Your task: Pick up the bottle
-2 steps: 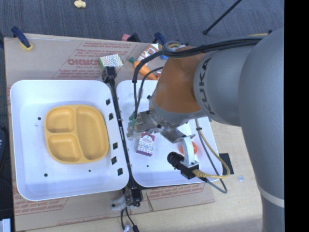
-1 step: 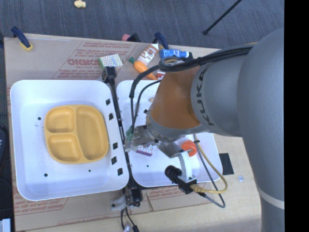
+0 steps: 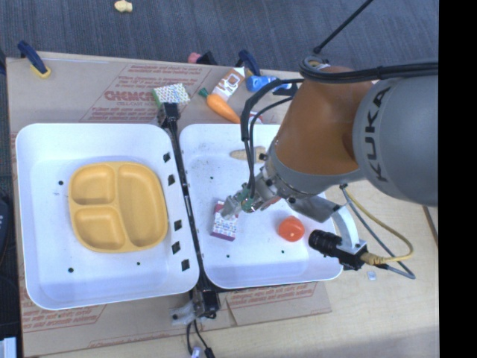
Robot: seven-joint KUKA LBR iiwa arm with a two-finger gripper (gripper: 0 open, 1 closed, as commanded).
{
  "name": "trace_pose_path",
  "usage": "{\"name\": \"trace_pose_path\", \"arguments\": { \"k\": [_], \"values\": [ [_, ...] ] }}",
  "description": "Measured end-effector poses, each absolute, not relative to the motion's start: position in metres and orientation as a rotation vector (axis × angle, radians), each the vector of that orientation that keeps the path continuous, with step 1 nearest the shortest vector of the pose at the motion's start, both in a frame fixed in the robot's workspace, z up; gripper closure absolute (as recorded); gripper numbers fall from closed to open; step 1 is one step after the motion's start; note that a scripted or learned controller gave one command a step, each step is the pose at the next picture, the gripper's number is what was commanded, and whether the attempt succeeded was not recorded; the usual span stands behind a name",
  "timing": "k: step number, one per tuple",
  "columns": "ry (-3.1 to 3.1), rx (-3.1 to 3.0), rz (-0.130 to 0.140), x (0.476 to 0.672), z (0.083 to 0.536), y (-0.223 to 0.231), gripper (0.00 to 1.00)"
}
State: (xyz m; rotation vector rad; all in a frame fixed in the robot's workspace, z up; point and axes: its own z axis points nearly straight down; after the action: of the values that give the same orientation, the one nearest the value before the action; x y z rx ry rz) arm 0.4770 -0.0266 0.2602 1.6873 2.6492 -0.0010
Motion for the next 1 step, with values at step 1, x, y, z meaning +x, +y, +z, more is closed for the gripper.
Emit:
{"name": "trace_pose_path", "arguments": {
  "k": [1],
  "values": [
    [2.669,1.667,-0.004,0.4754,0.1909,0.0044,1.00]
  ]
}}
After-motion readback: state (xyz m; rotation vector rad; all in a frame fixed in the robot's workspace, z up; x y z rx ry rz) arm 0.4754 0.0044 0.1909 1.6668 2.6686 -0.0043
